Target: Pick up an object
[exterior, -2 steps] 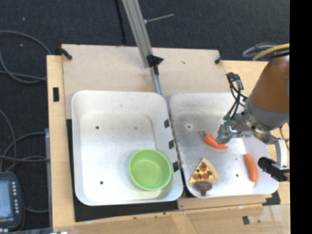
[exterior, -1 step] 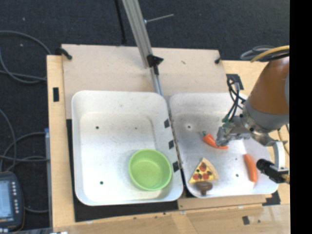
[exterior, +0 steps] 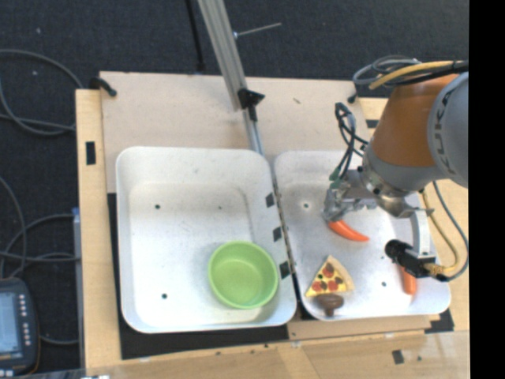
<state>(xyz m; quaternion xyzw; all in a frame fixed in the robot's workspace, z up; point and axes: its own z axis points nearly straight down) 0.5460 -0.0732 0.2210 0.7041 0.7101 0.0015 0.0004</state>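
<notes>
Nearest the camera, along the bottom of the camera view, two shallow white bins sit side by side on the bench. In the left bin [exterior: 150, 212] a green bowl [exterior: 243, 274] stands upright at about 5 o'clock of that bin's floor, well apart from everything else. In the right bin [exterior: 304, 184] a toy pizza slice [exterior: 330, 279] lies at about 7 o'clock, its tip pointing toward 12 o'clock, with a dark brown piece [exterior: 332, 303] touching its lower edge. At about 4 o'clock of the same bin, a second orange piece [exterior: 408, 280] lies partly under a black fitting and a cable.

Further in, near the centre of the right bin, lies an orange carrot-shaped object [exterior: 348, 230], the likely target. Its long axis runs from about 10 o'clock to 4 o'clock, the 10 o'clock end tucked directly under the gripper [exterior: 341, 205] and the 4 o'clock end pointing free across the bin floor. It appears to rest flat.

The gripper hangs just above, or touching, the carrot's upper end; the fingers are too blurred to tell whether they are apart, together or clamped on it.

Judged progress: the approach looks complete, while a secure grasp and the lift remain to be shown. Farthest back, a slanted aluminium rail [exterior: 225, 46] crosses the bench's rear edge.
</notes>
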